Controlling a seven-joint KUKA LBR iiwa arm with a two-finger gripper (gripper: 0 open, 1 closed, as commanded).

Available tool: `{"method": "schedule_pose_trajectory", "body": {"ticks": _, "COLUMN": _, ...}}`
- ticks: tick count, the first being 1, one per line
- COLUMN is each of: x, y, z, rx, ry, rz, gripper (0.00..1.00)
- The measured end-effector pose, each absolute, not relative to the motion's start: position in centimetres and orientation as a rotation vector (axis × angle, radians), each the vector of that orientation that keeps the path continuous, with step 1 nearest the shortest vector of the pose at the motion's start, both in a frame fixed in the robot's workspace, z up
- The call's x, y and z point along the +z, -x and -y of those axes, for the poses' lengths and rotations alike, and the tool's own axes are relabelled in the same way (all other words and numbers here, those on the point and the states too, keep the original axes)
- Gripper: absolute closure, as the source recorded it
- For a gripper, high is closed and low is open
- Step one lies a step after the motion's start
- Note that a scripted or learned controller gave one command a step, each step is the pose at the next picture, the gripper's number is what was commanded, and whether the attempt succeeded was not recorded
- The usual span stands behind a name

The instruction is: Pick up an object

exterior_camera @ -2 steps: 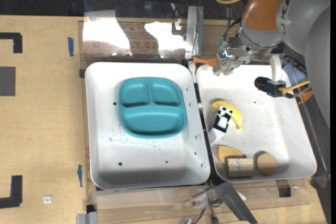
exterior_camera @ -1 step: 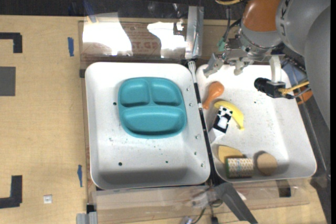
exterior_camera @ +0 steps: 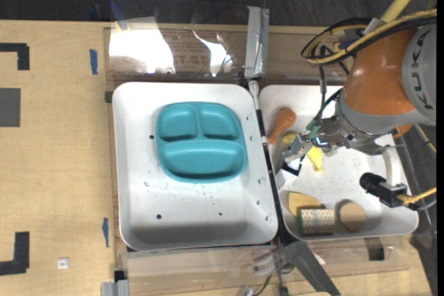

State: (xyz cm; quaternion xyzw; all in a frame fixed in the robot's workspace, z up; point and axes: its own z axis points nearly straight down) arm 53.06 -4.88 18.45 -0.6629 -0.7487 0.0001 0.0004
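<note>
My gripper (exterior_camera: 294,151) is low over the left part of the right bin (exterior_camera: 361,180), reaching in from the right under the arm's orange band. An orange carrot-shaped toy (exterior_camera: 281,122) lies just above and left of it, near the bin's left wall. A small yellow piece (exterior_camera: 316,160) sits right beside the gripper on its right, partly hidden by the wrist. Whether anything is held cannot be made out.
Along the right bin's front edge lie a tan wedge (exterior_camera: 302,202), a patterned cylinder (exterior_camera: 317,220) and a brown round item (exterior_camera: 352,214). The left bin (exterior_camera: 132,177) holds a teal divided plate (exterior_camera: 201,141). Cables hang by the arm.
</note>
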Motion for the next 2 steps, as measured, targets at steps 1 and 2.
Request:
{"method": "schedule_pose_trajectory", "body": {"ticks": 1, "x": 12.8, "y": -55.0, "z": 9.6, "rx": -0.006, "ry": 1.97, "rz": 2.451, "gripper": 0.0}}
{"method": "schedule_pose_trajectory", "body": {"ticks": 2, "x": 11.1, "y": -57.9, "z": 11.0, "rx": -0.037, "ry": 1.959, "rz": 2.497, "gripper": 0.0}}
